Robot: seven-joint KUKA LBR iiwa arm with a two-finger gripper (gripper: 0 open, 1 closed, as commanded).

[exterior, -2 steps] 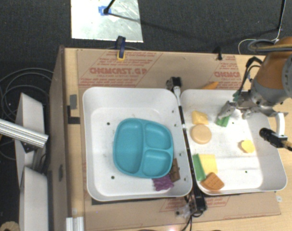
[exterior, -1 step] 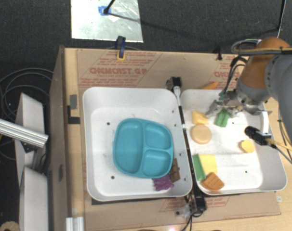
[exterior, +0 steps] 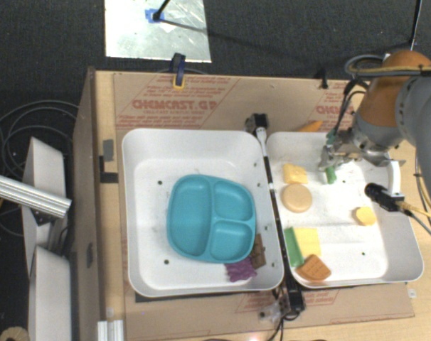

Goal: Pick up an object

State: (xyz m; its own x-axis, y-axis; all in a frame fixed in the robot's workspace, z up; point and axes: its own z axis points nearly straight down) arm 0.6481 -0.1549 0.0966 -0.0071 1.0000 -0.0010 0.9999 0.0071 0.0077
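The arm (exterior: pixel 397 101) reaches in from the right, its gripper (exterior: pixel 330 163) low over the far part of the right bin (exterior: pixel 386 258). A small green piece (exterior: pixel 331 174) sits right at the fingertips, though whether it is pinched between them or merely beneath them cannot be told from this slant.

Just left of the gripper lies a yellow block (exterior: pixel 295 172), and nearer, touching it or nearly so, a round tan disc (exterior: pixel 296 198). A small yellow lump (exterior: pixel 365 216) rests toward the right side, beside the black part of the tool. Along the bin's near left edge lie a green strip (exterior: pixel 293 246), a yellow slab (exterior: pixel 307 240) and an orange waffle-like piece (exterior: pixel 315 268) (all crowded together).

The left bin (exterior: pixel 148 162) holds a blue divided plate (exterior: pixel 210 218), with a purple item (exterior: pixel 238 270) and a brown one (exterior: pixel 259 254) at its near right corner.
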